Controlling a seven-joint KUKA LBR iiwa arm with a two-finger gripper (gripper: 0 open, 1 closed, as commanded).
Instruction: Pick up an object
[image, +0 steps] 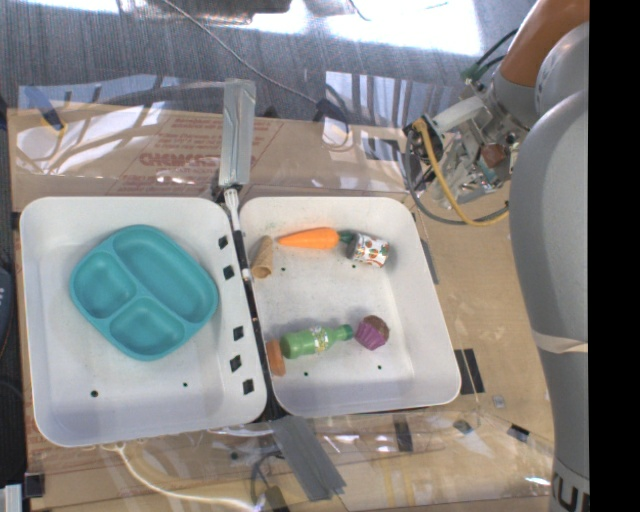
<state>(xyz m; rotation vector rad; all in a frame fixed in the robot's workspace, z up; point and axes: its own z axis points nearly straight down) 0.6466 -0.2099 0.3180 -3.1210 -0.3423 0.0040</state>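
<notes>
Above the right bin's (425, 290) far right corner, the gripper (470, 170) hangs over the surface (330, 150), outside the bin; can't tell its grip state, too much cable clutter. Nothing lifted yet. All candidates lie in the right bin: carrot (310, 238) and patterned can (368, 249) near the far wall, green bottle (315, 341) and purple piece (373, 332) toward the near side, cone (262, 256) by the divider. Left bin (40, 300) holds a teal plate (145, 290). Approach, descent, grasp and lift all remain.
</notes>
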